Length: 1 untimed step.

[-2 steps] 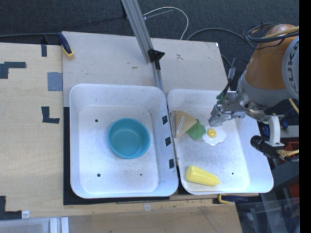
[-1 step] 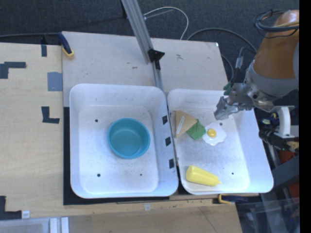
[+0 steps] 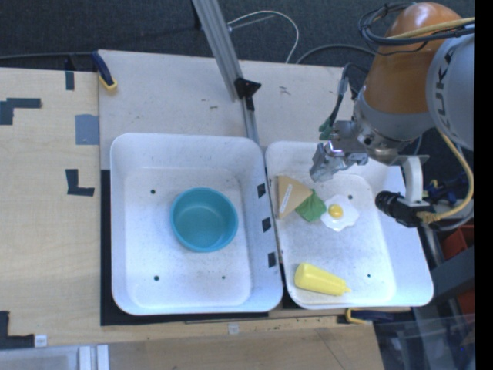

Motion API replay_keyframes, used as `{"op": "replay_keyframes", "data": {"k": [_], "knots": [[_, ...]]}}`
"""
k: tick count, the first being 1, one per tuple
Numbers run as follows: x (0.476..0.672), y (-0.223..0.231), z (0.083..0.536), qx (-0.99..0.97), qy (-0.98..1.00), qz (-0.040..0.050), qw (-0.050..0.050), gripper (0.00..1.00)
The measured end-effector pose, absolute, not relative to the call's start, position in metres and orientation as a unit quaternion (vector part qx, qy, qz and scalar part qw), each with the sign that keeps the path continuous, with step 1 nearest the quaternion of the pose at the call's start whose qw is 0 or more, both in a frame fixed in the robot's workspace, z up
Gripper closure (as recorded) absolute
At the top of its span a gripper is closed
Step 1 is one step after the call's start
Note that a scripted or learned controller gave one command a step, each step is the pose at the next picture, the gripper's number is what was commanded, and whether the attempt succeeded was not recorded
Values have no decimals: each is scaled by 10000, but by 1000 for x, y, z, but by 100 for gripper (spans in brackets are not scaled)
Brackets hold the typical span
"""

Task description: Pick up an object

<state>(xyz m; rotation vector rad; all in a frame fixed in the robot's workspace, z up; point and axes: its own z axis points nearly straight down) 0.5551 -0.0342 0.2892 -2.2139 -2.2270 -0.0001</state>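
The right bin (image 3: 400, 276) holds a tan wedge-shaped piece (image 3: 288, 196), a small green piece (image 3: 311, 207), a fried-egg toy (image 3: 340, 213) and a yellow corn-like piece (image 3: 319, 280). My gripper (image 3: 327, 165) hangs over the back of this bin, just above and behind the green piece and the egg. Nothing shows between its fingers. A blue bowl (image 3: 203, 219) sits in the middle of the left bin (image 3: 131, 284).
A grey metal pole (image 3: 223, 48) slants across the back of the bench to the seam between the bins. Cables loop behind it. A black fitting (image 3: 397, 206) on the arm's side juts over the right bin's right edge.
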Motion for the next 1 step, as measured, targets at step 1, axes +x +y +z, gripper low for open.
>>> {"op": "replay_keyframes", "data": {"k": [1], "knots": [[578,16,263,-7049,-7093,9,10,100]]}}
